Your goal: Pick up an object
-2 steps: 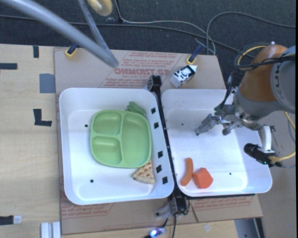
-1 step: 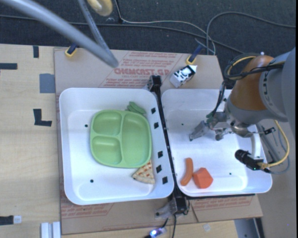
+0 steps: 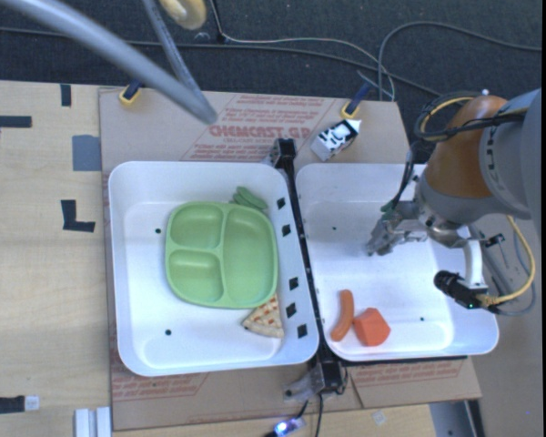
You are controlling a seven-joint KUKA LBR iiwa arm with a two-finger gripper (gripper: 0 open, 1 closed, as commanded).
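Camera view: orange block (image 3: 371, 327) and carrot-like stick (image 3: 344, 314) lie touching at the near side of the right bin (image 3: 332, 189), loose and apparently reachable from above. Gripper (image 3: 382, 241) sits low over the bin's bare middle, well apart from both; open or closed, cannot tell. Left bin (image 3: 127, 271) holds a green divided plate (image 3: 222, 253) and a pizza slice (image 3: 265, 318).

Tray (image 3: 222, 253) in left bin (image 3: 127, 271), sausage (image 3: 344, 314) beside block (image 3: 372, 327) in right bin (image 3: 437, 340)

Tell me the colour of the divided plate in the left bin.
Light green; the plate shows plainly in the camera view.
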